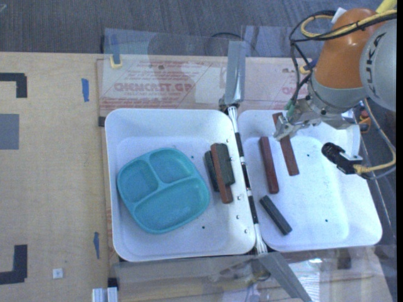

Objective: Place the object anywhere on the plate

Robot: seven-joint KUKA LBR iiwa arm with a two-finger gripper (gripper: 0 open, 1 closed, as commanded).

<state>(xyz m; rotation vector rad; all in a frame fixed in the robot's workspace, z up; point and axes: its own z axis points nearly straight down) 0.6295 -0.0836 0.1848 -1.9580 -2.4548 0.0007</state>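
Observation:
A teal divided plate [164, 190] lies in the left bin [126, 124], towards its left side. Beside the plate's right edge rest a brown stick with a dark block on it [222, 173] and a dark bar [210, 171]. In the right bin [352, 219] lie two brown sticks [269, 164] [291, 159] and a dark grey block [276, 214]. My gripper [283, 128] hangs over the right bin's far left part, at the upper end of the right brown stick. I cannot make out whether it touches that stick.
A metal divider [242, 168] runs between the two bins. A black connector on a yellow cable [339, 158] hangs from the arm over the right bin. A clear sheet and cardboard [164, 83] lie behind the bins.

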